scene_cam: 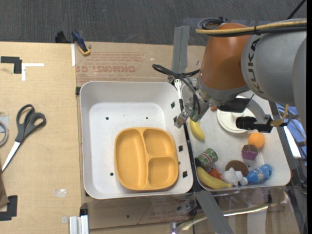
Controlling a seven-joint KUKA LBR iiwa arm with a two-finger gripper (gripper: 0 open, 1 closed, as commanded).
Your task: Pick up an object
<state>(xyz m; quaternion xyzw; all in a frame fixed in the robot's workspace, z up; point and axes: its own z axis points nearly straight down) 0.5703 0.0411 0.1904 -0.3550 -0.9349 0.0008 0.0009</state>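
My gripper (187, 114) hangs low over the far left corner of the right bin (278, 152), close to the wall between the two bins. A small yellow banana (196, 130) lies just below and to the right of it, touching or nearly touching its tip. I see nothing held. Further down the right bin lie a green can (207, 157), a larger banana (212, 179), a brown round piece (236, 166), a white and blue toy (254, 175), a purple cup (249, 152) and an orange ball (256, 139).
A yellow divided plate (146, 158) lies in the left bin (97, 111). A white saucer (229, 121) sits at the back of the right bin, partly under the arm. Scissors (24, 126) lie on the bench at the left.
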